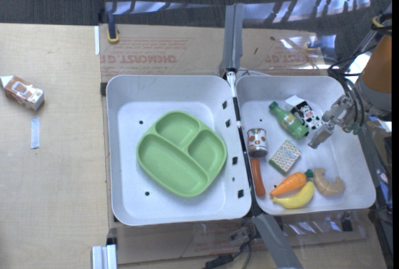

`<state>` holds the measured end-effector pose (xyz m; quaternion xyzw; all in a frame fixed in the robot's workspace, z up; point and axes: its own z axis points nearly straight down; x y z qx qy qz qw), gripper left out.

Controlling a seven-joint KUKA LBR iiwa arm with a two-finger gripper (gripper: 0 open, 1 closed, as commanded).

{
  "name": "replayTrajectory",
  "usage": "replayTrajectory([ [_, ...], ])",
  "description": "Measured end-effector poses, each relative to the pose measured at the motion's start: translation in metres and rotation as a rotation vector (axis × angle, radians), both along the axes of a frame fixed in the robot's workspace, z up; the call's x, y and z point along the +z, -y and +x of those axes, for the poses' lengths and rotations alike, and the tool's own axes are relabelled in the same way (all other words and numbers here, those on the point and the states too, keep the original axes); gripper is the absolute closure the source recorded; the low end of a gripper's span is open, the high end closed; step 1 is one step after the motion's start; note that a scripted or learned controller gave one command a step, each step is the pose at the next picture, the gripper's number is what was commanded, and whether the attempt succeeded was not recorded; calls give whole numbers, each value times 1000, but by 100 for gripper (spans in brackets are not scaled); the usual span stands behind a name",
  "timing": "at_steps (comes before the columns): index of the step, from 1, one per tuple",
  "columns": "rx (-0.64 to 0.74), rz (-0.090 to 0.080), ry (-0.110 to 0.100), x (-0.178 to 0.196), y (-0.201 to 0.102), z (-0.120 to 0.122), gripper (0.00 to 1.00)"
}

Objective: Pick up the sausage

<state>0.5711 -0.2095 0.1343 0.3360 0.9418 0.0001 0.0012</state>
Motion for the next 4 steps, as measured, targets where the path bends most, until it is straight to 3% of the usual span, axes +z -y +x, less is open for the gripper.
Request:
replayTrajectory([
  [1, 32, -1, 3, 38, -1, 69, 0],
  [2, -232, -1, 2, 25, 13, 79, 0],
  [3, -488, -1, 2, 45, 13, 80, 0],
  [4, -221, 1, -3, 9, 13, -18, 0],
])
